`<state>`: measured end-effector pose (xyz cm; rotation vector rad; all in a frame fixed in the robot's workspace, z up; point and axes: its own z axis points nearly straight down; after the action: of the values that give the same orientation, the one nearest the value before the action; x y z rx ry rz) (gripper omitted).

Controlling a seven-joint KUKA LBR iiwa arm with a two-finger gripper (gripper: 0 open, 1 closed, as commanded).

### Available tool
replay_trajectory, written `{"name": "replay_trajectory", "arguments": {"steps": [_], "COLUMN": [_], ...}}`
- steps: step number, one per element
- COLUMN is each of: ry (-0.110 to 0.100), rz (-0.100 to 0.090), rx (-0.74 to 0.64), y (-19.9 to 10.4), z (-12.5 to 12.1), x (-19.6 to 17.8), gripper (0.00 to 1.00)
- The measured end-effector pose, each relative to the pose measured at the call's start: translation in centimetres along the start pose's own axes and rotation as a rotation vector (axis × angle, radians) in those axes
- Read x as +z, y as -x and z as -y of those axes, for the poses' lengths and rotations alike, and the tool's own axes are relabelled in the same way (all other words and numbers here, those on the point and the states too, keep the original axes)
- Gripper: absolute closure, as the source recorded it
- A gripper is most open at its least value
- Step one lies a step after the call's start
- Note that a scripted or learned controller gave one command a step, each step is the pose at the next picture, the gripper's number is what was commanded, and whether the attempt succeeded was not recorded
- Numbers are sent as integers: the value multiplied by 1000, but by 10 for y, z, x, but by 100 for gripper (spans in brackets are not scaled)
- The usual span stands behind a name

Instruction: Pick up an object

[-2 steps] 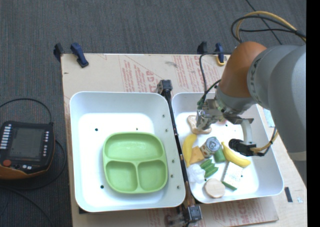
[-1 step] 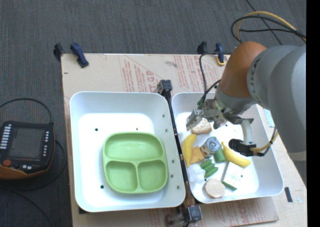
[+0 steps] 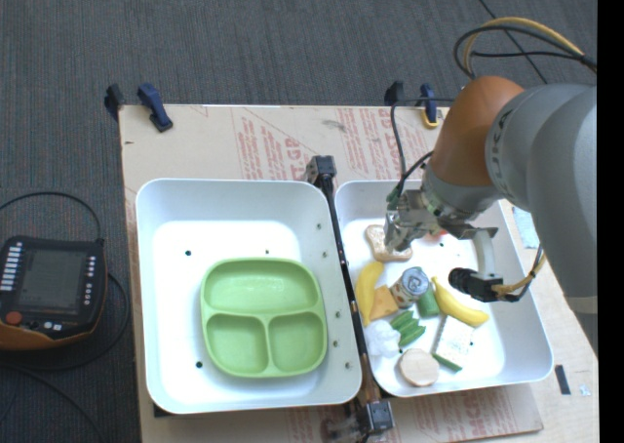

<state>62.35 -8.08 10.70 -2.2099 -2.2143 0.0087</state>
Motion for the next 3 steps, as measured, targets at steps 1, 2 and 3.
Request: {"name": "replay_trajectory", "arguments": {"steps": [1,2,3], "ry": [0,0,-1], "rz": [0,-1,-1], "rx": [0,-1,-1], "y": [0,0,0], "z": [0,0,0], "x": [0,-10,-9], "gripper": [0,100,0]}}
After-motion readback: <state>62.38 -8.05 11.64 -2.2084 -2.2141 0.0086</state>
